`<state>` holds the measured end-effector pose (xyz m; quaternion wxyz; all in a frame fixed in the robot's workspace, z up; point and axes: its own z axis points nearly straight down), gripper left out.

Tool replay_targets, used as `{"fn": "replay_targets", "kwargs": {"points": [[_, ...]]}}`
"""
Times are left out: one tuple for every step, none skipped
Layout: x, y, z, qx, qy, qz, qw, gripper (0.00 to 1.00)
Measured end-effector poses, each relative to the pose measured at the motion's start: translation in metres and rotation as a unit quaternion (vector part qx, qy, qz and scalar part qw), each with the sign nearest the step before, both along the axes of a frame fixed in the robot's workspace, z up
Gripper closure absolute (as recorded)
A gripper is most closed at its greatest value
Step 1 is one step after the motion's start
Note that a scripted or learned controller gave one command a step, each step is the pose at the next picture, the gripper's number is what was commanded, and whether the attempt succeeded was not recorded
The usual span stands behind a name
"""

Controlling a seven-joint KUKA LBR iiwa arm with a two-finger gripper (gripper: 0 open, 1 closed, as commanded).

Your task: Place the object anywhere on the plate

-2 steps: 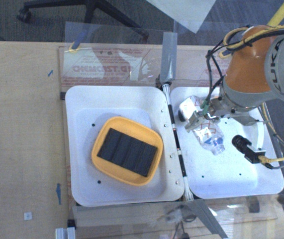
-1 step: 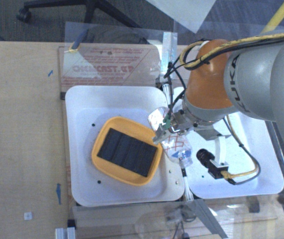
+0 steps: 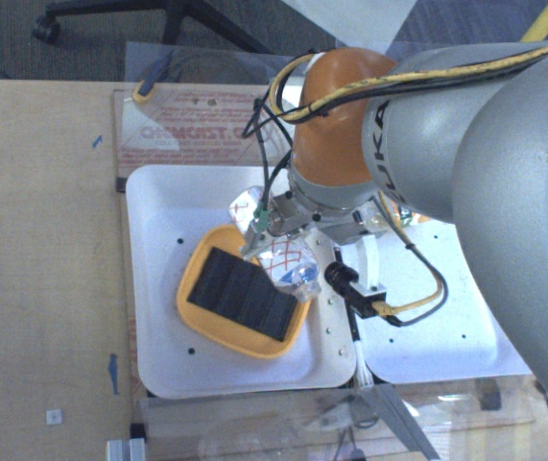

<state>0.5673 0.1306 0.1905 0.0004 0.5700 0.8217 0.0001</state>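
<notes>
An orange-yellow plate [image 3: 195,281] sits in the left bin [image 3: 158,257], toward its right side. A flat black ribbed slab [image 3: 240,296] lies across the plate and covers most of it. My gripper [image 3: 288,262] hangs under the orange wrist band, just over the plate's upper right rim and right beside the slab's far end. A clear crinkled piece with red lines [image 3: 291,257] shows at the gripper's tip; whether it is held cannot be told. The wrist hides the gripper's upper part.
A small crumpled white and silver item [image 3: 246,205] lies in the left bin behind the plate. The right bin [image 3: 446,325] is largely covered by the arm. The ridge between the bins [image 3: 336,339] runs just right of the plate.
</notes>
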Motion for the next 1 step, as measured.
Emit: {"fn": "replay_targets", "kwargs": {"points": [[0.0002,0.0,0.0006,-0.0001,0.0,0.0,1.0,0.0]]}}
